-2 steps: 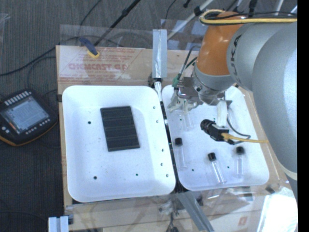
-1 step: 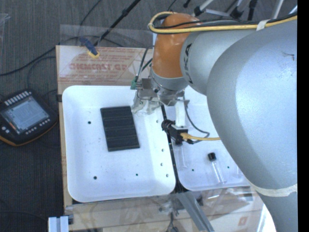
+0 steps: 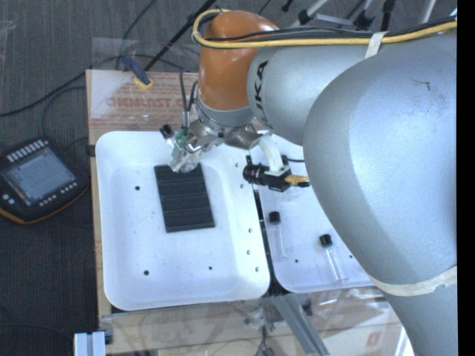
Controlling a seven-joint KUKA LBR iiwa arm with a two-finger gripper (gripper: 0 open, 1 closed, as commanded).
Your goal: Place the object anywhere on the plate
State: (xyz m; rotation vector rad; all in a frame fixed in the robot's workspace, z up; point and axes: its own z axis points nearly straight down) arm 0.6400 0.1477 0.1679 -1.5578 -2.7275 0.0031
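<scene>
The flat, black, ribbed rectangular plate (image 3: 184, 198) lay in the left white bin (image 3: 126, 273). The gripper (image 3: 183, 156) hovered at its far edge; whether it held any object could not be told (too blurred there).

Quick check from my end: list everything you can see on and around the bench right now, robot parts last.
Plate: one, dark ribbed rectangle, lying in left bin.
Bins: two, white; left, right.
Clear tubes with black caps: two, in right bin, one near the divider, one further right.
Teach pendant: one, black and orange, on floor left of bench.
Arm: one, grey, orange band, entering from right.
Hand: one, over the plate's far end.
</scene>
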